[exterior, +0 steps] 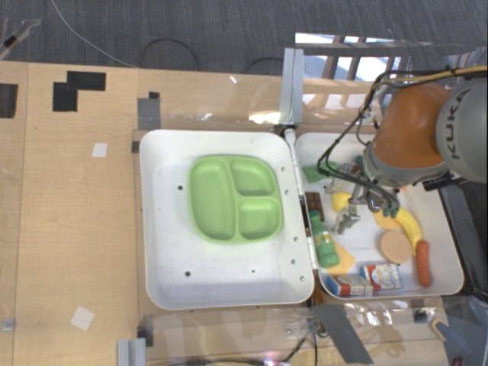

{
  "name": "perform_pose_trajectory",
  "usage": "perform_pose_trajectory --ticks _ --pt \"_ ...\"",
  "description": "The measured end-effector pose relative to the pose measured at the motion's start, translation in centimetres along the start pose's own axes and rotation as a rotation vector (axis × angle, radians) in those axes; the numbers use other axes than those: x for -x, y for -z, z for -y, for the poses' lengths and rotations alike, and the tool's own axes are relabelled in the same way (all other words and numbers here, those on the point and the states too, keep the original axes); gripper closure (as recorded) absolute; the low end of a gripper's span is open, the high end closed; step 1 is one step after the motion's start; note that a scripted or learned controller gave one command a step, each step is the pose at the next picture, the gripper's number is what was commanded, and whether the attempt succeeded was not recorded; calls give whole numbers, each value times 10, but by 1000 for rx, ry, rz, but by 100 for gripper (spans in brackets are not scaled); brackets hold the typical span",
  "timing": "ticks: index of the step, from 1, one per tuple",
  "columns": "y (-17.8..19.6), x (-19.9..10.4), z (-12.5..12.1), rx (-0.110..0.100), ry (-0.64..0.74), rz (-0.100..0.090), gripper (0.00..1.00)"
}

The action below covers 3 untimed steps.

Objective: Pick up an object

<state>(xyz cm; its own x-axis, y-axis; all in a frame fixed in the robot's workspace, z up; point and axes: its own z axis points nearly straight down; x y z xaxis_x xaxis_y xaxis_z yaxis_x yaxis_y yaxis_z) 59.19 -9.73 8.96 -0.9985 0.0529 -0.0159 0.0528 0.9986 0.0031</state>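
The right bin holds several small items: a yellow banana, a round tan disc, an orange-red sausage, a green bottle, a yellow wedge, a red-and-white carton, a brown bar, a small green piece and a yellow piece. My gripper hangs low over the middle of this bin, between the yellow piece and the banana, under the orange wrist band. Nothing visibly sits in its grasp.
The left bin carries a green divided plate at its centre. A metal divider separates the two bins. Black cables loop from the wrist over the right bin's upper part. Wooden bench lies to the left.
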Motion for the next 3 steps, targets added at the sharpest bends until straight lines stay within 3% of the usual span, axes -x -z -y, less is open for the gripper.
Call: perform_pose_trajectory --ticks 1,2,3 --pt "1 -13 -11 -6 -86 6 0" --pt "0 -1 -12 -5 -69 -1 0" --pt "1 -36 -13 -4 -89 7 0"
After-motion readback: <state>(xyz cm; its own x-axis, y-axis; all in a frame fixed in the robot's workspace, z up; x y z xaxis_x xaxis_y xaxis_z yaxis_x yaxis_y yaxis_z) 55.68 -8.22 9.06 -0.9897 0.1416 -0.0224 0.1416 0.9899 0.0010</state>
